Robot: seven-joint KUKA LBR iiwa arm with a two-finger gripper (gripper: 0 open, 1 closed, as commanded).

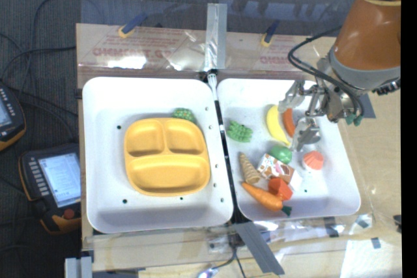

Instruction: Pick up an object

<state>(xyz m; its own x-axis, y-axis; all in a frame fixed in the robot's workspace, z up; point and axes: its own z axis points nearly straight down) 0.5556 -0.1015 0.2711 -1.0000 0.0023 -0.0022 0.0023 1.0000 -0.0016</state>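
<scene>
My two-finger gripper (301,115): fingers spread, grasping nothing, poised over the right white bin (348,169). Beneath and just left: curved yellow plastic banana (275,125); orange-red piece (288,120) beside it. Step, as I judge: approach. Next: descend, centre on one item, close. Left bin: yellow divided tray (167,156).

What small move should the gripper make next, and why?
Probably a short descent: the gripper hangs over the right bin, with the banana and an orange piece right beside its fingers, and nothing is seen held between them.
</scene>
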